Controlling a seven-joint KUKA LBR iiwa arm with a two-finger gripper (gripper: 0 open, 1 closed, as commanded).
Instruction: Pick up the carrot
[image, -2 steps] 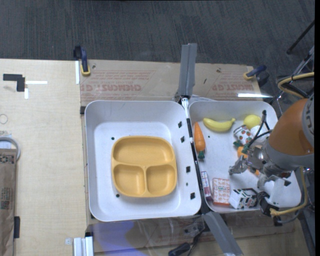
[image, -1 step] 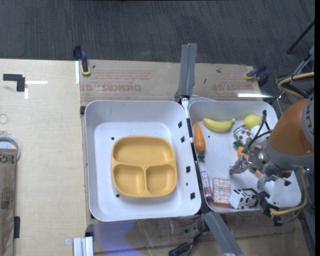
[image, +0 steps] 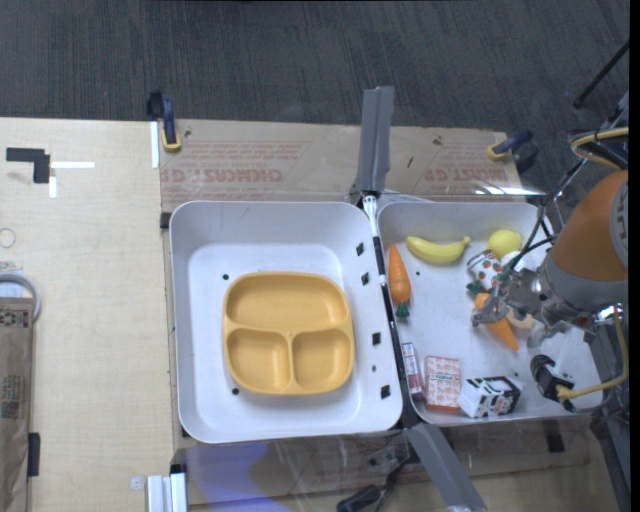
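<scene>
We locate the carrot (image: 399, 278) in the right bin (image: 450, 415), lying lengthwise against that bin's left wall, its green top pointing toward the near side. The pincer (image: 497, 306) is low over the middle of the same bin, well apart from the carrot and sitting among other items. We cannot tell how far it is open or whether it has hold of anything; dark hardware and clutter mask that area.

We judge the following risks from this position:

- Wrong object. An orange piece (image: 505, 330) lies just beside the pincer. It shares the carrot's colour, so a grasp made here may take it instead.
- Wall interference. The carrot touches or nearly touches the divider, leaving little room on that side for a clean grip.
- Collateral contact. The banana (image: 438, 247) lies near the carrot's upper end, and the spotted toy (image: 484, 270) and lemon (image: 505, 241) sit close to the arm's path. A sideways sweep may push them.
</scene>
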